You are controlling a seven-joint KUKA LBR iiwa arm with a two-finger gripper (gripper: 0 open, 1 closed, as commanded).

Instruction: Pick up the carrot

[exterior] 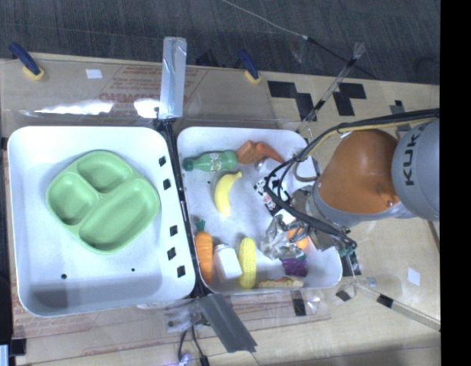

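Camera view puts the carrot [204, 255] at the bottom-left corner of the right bin [191, 139], lying against that bin's left wall with its green top pointing up the frame, well to the left of my gripper [285, 239] and not touched by it. Just right of the carrot sits a small white block [228, 263], then an upright ear of corn [248, 261], both between the carrot and me. My gripper hangs low over the right bin's lower right part, above a purple item [295, 266] with a bit of orange beside it; whether my fingers are spread or closed I cannot tell, as cables and the wrist clutter them. Up and left of me lie a banana [225, 191], a green bottle [213, 161] and an orange piece [257, 152]. Far to my left, the left bin [30, 204] holds a green divided plate [104, 199].
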